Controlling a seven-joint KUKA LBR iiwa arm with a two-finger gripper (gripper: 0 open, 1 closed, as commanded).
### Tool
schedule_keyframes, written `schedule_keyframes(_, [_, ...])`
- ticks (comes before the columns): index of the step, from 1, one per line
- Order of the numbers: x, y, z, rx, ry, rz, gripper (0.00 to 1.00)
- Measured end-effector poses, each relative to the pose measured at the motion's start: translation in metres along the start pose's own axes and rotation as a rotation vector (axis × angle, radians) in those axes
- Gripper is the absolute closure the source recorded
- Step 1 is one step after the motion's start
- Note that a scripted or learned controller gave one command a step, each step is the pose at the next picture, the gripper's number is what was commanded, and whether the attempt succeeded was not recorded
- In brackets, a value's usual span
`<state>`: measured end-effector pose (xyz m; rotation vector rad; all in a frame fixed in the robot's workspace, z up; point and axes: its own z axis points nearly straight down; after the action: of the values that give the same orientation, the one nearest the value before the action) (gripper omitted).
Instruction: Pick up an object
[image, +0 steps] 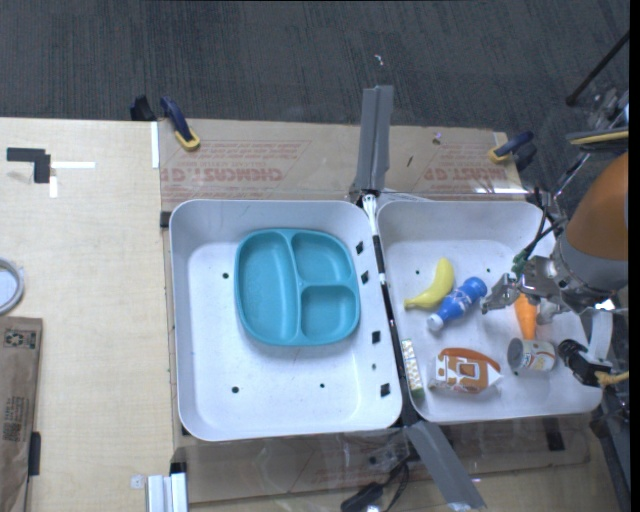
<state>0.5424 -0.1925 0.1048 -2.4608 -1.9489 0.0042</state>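
Camera view, looking down on the worktop (90, 260) and its two white bins. The left bin (200, 400) carries a blue divided plate (298, 288), lying a little toward its far edge. The right bin (440, 405) carries all the loose objects: a banana (432, 285) near the middle, a blue-and-white bottle (457, 303) touching it on the near side, an orange-and-white pouch (466, 370) toward the near edge, an orange carrot-like piece (526, 316) and a small tan cup on its side (530, 355) by the right edge.

My claw (507, 292) hangs low over the right side of this bin, between the bottle and the orange piece. I cannot tell how far it is open, and I see nothing in its grip.

Progress, as I judge it: the approach is made, but no object is lifted; each one rests on the bin floor. The grasp and the lift remain. The bottle or the orange piece lies closest to my claw and seems the likely target.
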Motion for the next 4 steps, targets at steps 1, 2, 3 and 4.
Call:
schedule_keyframes(1, [0.015, -0.014, 0.014, 0.000, 0.000, -0.027, 0.00])
schedule_keyframes(2, [0.022, 0.008, 0.014, -0.002, -0.001, 0.014, 0.00])
schedule_keyframes(3, [0.021, 0.008, 0.005, 0.000, -0.002, 0.012, 1.00])
schedule_keyframes(4, [0.111, 0.039, -0.128, -0.002, -0.002, 0.069, 1.00])
